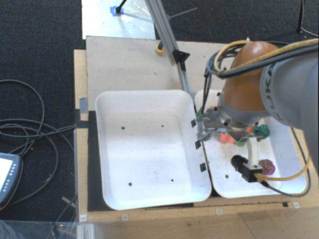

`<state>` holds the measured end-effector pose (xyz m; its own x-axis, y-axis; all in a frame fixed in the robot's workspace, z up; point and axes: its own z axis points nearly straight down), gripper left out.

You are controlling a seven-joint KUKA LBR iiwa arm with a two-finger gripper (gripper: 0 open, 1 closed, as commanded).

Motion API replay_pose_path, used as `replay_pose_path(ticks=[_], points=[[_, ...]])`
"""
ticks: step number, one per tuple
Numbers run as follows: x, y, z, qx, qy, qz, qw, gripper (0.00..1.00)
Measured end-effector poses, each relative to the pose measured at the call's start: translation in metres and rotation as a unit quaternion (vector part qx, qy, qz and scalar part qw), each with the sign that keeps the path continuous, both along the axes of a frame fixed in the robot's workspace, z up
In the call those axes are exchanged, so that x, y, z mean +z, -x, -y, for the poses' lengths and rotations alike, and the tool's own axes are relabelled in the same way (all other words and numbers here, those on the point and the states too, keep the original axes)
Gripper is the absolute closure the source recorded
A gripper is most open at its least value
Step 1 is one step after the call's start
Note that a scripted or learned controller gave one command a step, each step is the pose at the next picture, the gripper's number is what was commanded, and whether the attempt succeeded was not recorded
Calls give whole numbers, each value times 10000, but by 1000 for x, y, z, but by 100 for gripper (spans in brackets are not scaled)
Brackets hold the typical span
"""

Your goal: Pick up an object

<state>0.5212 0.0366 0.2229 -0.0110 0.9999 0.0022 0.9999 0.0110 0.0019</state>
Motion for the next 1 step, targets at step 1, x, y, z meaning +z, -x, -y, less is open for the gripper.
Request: replay_pose_path(ticks=[1], points=[[13, -7, -51, 2, -2, 4, 10000, 100]])
